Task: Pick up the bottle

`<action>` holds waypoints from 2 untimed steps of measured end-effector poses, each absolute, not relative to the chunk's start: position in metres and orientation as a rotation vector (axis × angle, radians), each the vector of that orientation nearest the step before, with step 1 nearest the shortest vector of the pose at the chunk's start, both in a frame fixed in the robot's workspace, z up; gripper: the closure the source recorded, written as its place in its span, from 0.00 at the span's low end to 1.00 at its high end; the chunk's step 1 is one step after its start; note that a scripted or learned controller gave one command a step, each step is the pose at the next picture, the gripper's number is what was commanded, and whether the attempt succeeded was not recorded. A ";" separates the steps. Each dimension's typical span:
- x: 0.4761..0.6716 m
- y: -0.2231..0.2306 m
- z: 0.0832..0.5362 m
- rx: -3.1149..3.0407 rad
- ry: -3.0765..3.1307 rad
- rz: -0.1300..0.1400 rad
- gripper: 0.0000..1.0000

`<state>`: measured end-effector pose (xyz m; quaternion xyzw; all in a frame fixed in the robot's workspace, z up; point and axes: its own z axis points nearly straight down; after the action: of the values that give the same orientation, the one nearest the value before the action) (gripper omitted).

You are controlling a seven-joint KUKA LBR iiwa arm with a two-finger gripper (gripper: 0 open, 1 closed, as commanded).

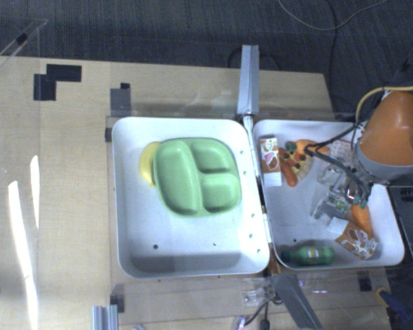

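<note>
Lying on its side along the near wall of the right bin (394, 249), the green bottle (308, 254) sits close to the near-left corner, its length running with that wall and its darker end toward the corner. That placement looks like the chief hazard: a finger coming down on the wall side has little room, so it may strike the rim or land on top of the bottle and roll it instead of straddling it. Being round and on its side, the bottle would likely turn or slide along the wall under an off-centre touch. Just to its right lies an orange printed packet (358, 242), with a carrot-coloured piece (361, 217) above that; a descent drifting right could pinch the packet instead. The gripper (336, 203) hangs over the middle of the same bin, above and to the right of the bottle and apart from it, with nothing visibly between its fingers; I cannot tell how far they are spread, since the metal blurs against the white floor. Cables trail from the wrist across a pizza-like toy (296, 155) and a printed carton (270, 154) at the far-left corner. The left bin (124, 191) holds a green divided tray (196, 176), well clear of all this.
</note>
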<state>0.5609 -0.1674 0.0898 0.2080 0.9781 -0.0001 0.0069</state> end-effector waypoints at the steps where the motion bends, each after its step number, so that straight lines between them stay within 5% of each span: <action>1: 0.594 -0.116 0.090 0.400 3.100 0.003 0.00; 2: 0.624 -0.193 0.089 0.514 3.086 -0.001 0.00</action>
<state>0.6237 -0.1928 0.0888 0.1642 0.9864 -0.0002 0.0065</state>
